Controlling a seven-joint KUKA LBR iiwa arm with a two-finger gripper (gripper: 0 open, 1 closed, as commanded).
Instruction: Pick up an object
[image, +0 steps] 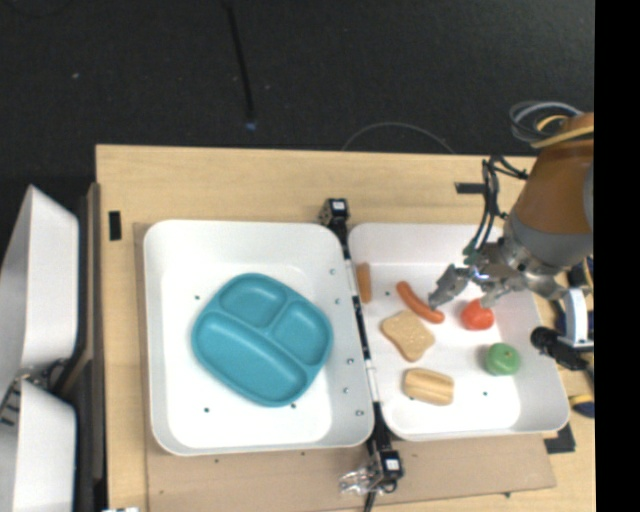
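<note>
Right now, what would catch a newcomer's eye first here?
The blue plate lying in the left bin stands out most. In the right bin, the gripper hangs open over the toy food, between the hot dog and the tomato, holding nothing.

plate in left bin (foods in right bin)
</note>
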